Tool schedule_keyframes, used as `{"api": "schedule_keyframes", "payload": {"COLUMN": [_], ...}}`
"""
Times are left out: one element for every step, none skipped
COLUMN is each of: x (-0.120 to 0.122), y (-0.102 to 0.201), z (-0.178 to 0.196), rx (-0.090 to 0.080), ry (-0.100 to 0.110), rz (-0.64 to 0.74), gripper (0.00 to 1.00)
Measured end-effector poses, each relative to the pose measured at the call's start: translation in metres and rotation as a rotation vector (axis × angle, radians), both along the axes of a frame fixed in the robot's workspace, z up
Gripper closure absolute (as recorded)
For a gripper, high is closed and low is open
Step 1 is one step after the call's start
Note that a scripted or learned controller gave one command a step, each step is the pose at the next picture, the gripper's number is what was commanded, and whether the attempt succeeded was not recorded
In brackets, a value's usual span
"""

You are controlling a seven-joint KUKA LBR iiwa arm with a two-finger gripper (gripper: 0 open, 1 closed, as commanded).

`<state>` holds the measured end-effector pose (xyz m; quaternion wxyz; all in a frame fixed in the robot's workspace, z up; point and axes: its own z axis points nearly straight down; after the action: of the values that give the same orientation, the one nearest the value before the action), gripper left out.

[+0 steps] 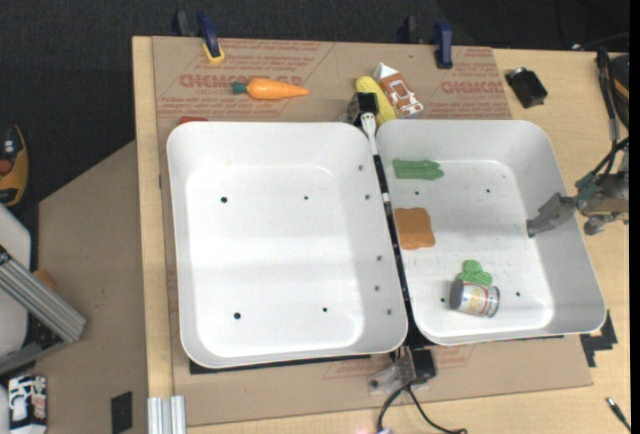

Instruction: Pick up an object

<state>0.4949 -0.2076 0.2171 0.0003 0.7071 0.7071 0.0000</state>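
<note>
The right bin point(540, 157) holds a green pea pod point(416, 169) near its back left and an orange-brown slice of toast point(414, 228) by its left wall. A small tin can point(474, 299) lies on its side near the front, touching a green leafy piece point(472, 272) just behind it. My gripper point(556, 212) hangs over the right rim of this bin, to the right of all these items and apart from them. Nothing is visibly held in it.
The left bin point(200, 182) sits beside the right one. Behind the bins, on the cardboard bench top, lie a toy carrot point(268, 90), a banana point(368, 92) and a small carton point(400, 94). Blue clamps point(442, 44) stand at the back edge. Cables hang at the far right.
</note>
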Motion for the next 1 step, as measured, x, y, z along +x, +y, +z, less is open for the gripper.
{"api": "schedule_keyframes", "payload": {"x": [0.0352], "y": [0.0507], "z": [-0.1306], "rx": [0.005], "ry": [0.006], "rz": [0.005], "gripper": [0.0]}}
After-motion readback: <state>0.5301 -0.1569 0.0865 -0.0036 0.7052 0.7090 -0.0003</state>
